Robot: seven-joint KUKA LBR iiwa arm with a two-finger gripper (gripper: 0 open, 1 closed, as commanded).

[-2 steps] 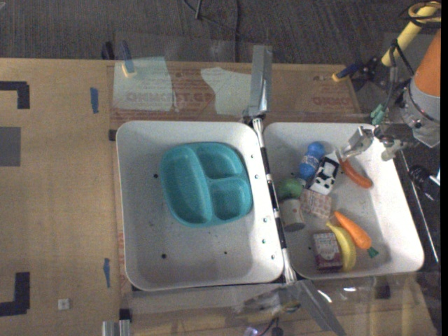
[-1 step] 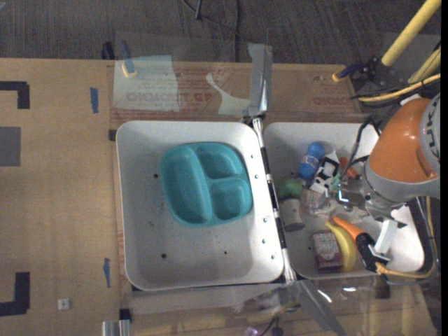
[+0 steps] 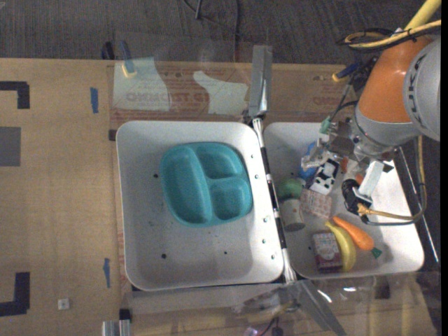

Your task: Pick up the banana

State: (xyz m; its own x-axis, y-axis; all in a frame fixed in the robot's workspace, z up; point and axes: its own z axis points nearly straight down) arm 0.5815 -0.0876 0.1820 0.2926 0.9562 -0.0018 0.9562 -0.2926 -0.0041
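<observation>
the curved yellow banana (image 3: 343, 247) lies below the end effector (image 3: 327, 168), long axis steeply slanted; whether that end effector is open, i cannot tell.

Glossy plastic banana (image 3: 344, 246), matt teal tray (image 3: 206, 183) — smooth

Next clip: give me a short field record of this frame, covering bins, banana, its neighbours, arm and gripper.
left bin: holds a teal divided plate
right bin: holds the banana and other small items
banana: lying near the bin's front edge, not lifted
carrot: lying against the banana's right side
small box: just left of the banana
green item: by the bin's left wall
arm: over the right bin's back part
gripper: above the bin, away from the banana, finger state unclear
</observation>
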